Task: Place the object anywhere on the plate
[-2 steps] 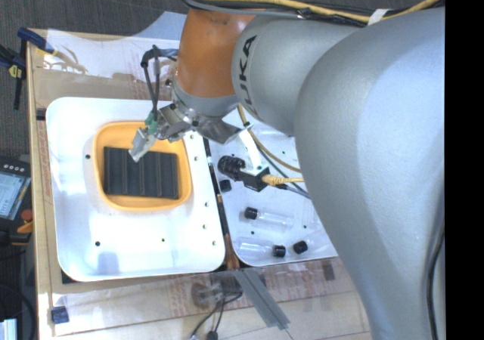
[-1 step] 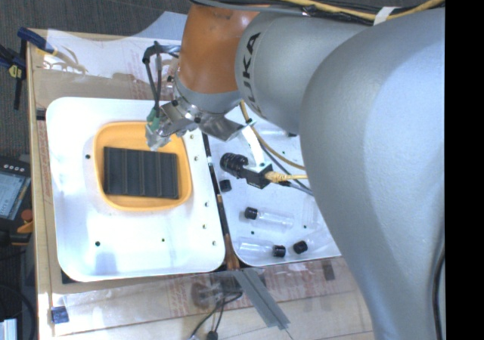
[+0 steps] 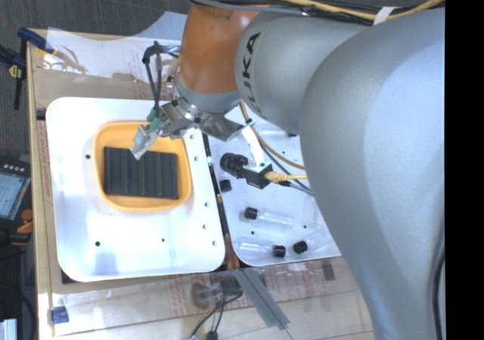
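Gripper [image 3: 144,140] low over the far right rim of the yellow plate [image 3: 113,196], which sits in the left bin [image 3: 68,240]. Open or closed: cannot tell. Black ribbed slab [image 3: 144,172] lies flat in the plate's middle. Right bin [image 3: 253,244]: small black pieces [image 3: 279,251] and a clear tube [image 3: 274,218]. Grey arm [image 3: 302,66] is lettered "KUKA", partly legible.

Plate [image 3: 144,205] in left bin [image 3: 128,249]; small parts [image 3: 279,251] in right bin [image 3: 261,234]

A black ridged slab [image 3: 141,172] lies on the yellow plate [image 3: 144,203].
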Available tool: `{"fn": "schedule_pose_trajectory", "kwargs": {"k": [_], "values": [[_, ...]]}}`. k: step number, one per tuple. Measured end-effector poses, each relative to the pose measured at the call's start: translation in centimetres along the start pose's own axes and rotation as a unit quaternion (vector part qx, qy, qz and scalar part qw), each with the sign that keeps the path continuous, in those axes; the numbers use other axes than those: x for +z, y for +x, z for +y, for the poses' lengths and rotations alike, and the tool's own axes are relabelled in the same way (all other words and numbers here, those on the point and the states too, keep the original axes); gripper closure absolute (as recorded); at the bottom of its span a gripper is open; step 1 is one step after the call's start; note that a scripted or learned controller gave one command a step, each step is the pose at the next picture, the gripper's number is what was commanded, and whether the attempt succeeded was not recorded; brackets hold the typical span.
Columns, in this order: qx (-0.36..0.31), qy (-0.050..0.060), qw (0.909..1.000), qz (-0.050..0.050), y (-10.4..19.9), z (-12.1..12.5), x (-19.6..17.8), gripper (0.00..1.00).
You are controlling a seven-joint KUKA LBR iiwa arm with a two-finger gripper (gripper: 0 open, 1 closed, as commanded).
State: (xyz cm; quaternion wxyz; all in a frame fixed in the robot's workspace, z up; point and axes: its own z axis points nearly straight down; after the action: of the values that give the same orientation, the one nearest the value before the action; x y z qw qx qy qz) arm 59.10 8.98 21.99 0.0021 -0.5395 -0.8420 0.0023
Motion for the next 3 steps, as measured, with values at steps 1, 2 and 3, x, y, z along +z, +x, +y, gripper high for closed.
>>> {"fn": "schedule_pose_trajectory", "kwargs": {"k": [1, 2, 3], "values": [[-0.001, 0.001, 1.0000, 0.001, -0.05, 0.01, -0.92, 1.00], [-0.001, 0.001, 1.0000, 0.001, -0.04, 0.01, -0.92, 0.00], [-0.002, 0.001, 1.0000, 0.001, -0.09, 0.03, -1.86, 1.00]]}}
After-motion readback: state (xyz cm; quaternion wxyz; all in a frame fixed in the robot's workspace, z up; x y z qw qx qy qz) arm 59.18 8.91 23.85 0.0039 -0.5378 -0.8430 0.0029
